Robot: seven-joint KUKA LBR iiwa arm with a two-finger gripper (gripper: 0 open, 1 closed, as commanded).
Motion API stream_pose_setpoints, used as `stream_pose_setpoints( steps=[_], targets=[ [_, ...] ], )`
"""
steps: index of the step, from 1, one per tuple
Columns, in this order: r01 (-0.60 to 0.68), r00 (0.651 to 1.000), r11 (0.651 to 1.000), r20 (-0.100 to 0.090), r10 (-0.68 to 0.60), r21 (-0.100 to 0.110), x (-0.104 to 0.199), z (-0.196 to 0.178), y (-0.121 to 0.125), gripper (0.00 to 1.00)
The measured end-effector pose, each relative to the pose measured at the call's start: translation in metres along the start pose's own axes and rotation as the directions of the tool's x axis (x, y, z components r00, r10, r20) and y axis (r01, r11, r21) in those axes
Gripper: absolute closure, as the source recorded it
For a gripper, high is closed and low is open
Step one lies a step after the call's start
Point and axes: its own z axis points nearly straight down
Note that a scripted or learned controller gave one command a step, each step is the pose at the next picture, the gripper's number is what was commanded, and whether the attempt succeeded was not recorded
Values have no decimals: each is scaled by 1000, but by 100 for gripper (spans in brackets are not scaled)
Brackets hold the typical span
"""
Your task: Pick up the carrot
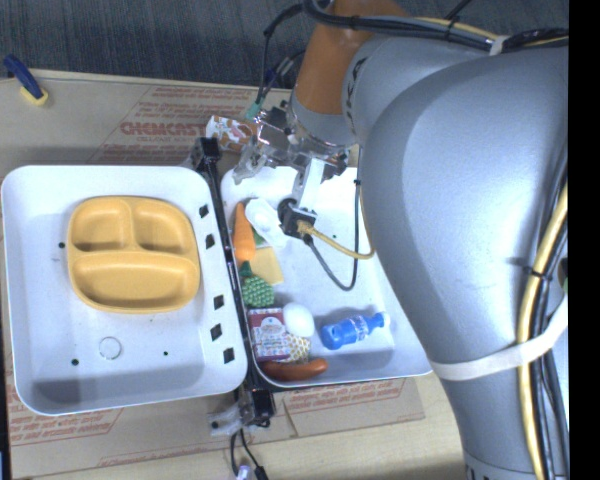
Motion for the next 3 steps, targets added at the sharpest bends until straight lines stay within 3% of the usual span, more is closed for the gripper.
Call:
stream_pose_setpoints(
  steps=[1, 2, 3],
  targets=[
    [-117, 993, 993, 2, 117, 4, 0, 1, -21, 0],
    [-204, 979, 979, 1, 204, 0, 5, 0, -18, 0],
    [-328, 945, 945, 2, 328, 3, 13, 1, -42, 0]
  ],
)
